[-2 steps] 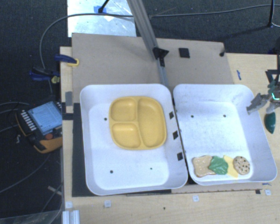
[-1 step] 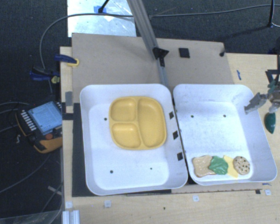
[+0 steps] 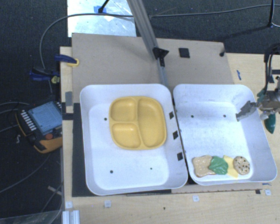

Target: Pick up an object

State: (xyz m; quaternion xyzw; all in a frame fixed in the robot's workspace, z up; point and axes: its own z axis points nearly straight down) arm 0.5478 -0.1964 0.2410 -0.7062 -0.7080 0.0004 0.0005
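While over the right bin's [image 3: 224, 97] rim, gripper [image 3: 246, 110].

Dark carpet floor [image 3: 18, 22] surrounds a tan bench [image 3: 196, 64]; black cables [image 3: 210, 14] trail across it.

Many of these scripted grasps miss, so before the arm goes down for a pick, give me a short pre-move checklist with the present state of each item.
1. Targets present in the right bin: ok. A toast slice, a green piece, a yellow piece and a cookie lie along its near edge.
2. Targets well separated: not ok. They touch or overlap in a row.
3. Gripper above the targets: not ok. It sits at the bin's far right, away from them.
4. Gripper free of any load: cannot tell.
5. Path across the bin floor free: ok.
6. Yellow divided plate out of the way: ok, it lies in the left bin.
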